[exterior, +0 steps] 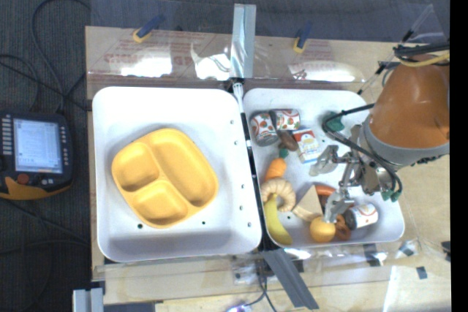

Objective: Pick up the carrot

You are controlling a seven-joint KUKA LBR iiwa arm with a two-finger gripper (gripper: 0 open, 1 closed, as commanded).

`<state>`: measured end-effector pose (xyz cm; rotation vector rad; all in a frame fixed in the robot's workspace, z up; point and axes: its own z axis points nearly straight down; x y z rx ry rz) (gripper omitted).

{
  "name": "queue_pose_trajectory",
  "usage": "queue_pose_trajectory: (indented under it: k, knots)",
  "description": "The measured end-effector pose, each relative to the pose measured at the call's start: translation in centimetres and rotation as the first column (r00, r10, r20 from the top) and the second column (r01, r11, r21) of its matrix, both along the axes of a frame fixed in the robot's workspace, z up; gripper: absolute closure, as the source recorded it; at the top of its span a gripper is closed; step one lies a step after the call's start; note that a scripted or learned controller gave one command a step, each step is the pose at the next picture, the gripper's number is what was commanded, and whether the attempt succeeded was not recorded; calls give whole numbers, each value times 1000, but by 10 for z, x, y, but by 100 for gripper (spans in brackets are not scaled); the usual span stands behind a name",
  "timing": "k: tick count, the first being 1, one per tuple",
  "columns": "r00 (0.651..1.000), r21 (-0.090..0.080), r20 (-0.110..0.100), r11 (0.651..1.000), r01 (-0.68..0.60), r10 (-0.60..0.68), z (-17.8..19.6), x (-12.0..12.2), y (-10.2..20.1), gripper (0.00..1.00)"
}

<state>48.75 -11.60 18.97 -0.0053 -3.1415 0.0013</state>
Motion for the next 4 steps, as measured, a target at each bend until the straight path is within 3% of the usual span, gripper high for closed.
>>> queue_pose_trajectory:
  k: [1, 2, 3, 4]
  knots:
    - [991, 0, 15, 991, 133, -133, -98, 63, 19, 0]
    - [940, 5, 20, 940, 341, -341, -98, 50, 20, 0]
    - [987, -2, 13, 988, 158, -158, -98, 64, 20, 0]
    - [479, 14, 9, 480, 877, -878, -99, 62, 18, 0]
